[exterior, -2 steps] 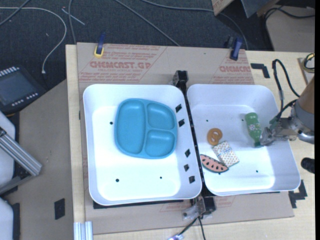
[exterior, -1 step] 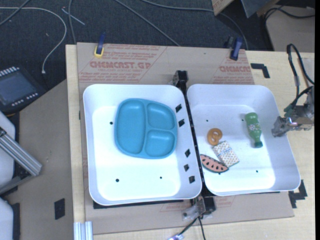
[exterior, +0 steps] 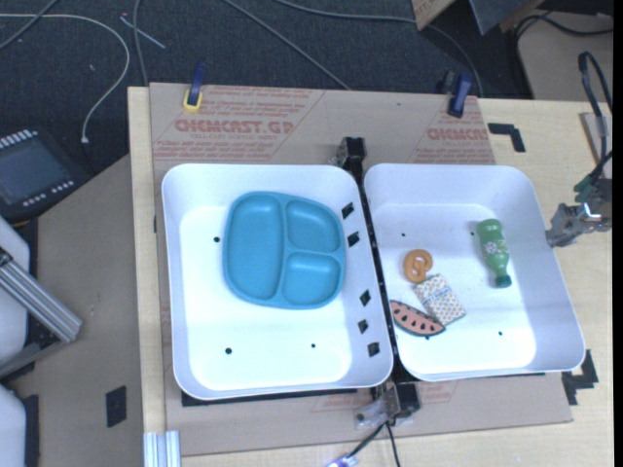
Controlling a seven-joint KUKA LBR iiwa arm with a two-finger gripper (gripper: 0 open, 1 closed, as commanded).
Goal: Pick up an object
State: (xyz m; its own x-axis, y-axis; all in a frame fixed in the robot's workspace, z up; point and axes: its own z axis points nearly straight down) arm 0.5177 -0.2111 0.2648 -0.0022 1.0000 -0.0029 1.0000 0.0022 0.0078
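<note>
Two white bins sit side by side on my bench (exterior: pixel 146 261), and I work down from the biggest thing to the smallest. The left bin (exterior: pixel 195 358) carries a blue divided plate (exterior: pixel 282 249), three compartments, lying nearer the bin's far edge than its near one. The right bin (exterior: pixel 545 329) holds the likely targets, all small. A green toy bottle (exterior: pixel 494 251) lies on its side toward the right edge, well apart from the rest. A watermelon slice (exterior: pixel 417 319) lies near the left wall toward the near edge, with a small patterned packet (exterior: pixel 442 298) touching or just overlapping its far end. A pretzel (exterior: pixel 419 265) sits just beyond the packet.

The gripper (exterior: pixel 569 222) is at the right bin's right edge, outside the rim, and I cannot tell from here how it is set; nothing shows in its grasp. Nothing is picked up yet, I judge.

Risks as I see them: the bottle is round and may roll off a closing grip. The packet, slice and pretzel crowd together, so a descent there could catch two things or shove one aside. The slice lies flat and close to the wall, which could block one side of the grip.
</note>
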